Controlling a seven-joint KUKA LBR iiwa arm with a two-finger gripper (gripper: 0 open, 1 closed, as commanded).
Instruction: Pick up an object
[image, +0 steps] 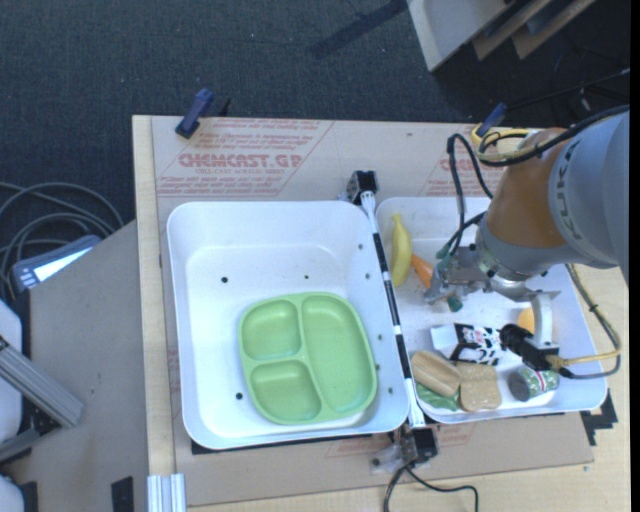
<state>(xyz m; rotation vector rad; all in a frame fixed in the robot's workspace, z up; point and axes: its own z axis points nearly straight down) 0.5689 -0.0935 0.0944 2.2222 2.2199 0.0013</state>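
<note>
The right bin (590, 400) holds several small things. A yellow banana (400, 250) lies along its left wall, with an orange carrot piece (422, 269) just beside it. My gripper (444, 288) is down inside this bin, right next to the carrot and slightly below it in the view. Nearer the front lie a black-and-white cow toy (478, 345), a tan bread roll (436, 372) and a square brown cracker (480, 389). A small patterned can (535, 382) rests at the front right. The grey arm with its orange band covers the back right of the bin.
The left bin (200, 240) holds a green three-part plate (305, 355). A black clamp (362, 184) sits where the two bins meet at the back. A small orange-yellow piece (526, 318) lies close under the wrist.
</note>
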